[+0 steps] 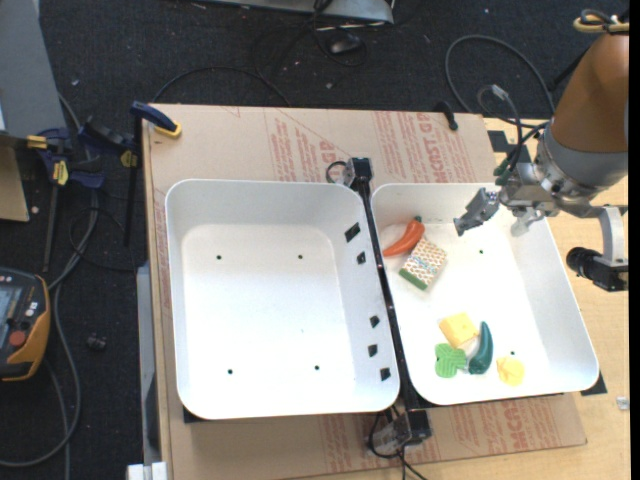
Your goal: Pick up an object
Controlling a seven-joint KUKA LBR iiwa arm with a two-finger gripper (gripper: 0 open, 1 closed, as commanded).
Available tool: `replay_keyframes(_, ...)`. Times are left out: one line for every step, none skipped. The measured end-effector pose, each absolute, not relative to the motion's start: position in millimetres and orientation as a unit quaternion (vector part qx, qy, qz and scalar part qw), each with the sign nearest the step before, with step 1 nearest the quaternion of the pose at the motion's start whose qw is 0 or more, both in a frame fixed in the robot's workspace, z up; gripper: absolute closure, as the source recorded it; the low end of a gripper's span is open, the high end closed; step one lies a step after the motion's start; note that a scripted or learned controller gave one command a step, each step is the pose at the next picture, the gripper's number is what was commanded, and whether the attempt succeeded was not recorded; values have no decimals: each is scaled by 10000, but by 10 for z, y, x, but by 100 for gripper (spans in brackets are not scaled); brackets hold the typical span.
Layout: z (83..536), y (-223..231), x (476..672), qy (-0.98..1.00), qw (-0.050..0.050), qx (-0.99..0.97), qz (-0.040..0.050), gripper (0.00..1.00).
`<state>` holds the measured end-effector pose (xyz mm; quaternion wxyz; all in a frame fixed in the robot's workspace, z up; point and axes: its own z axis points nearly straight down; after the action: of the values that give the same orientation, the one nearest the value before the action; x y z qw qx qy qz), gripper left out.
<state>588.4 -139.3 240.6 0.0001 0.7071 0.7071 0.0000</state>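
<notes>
Gripper [497,214] hovers over right bin's [560,298] far edge, fingers spread, pinching nothing. Carrot [404,238] and sponge [424,265] lie left of it.

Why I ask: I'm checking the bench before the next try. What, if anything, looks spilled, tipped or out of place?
Nothing stands out. The small items, among them the orange carrot and patterned block, all lie inside the right bin, none over a rim. The tool hangs above that bin.
</notes>
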Motion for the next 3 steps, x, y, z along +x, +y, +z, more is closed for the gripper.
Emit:
replay_keyframes(1364,-1129,5357,7074,-43,7068,-27,0)
replay_keyframes(1034,-1063,6062,7080,1,7062,0,0)
replay_keyframes(1014,-973,6522,7076,3,7066,2,0)
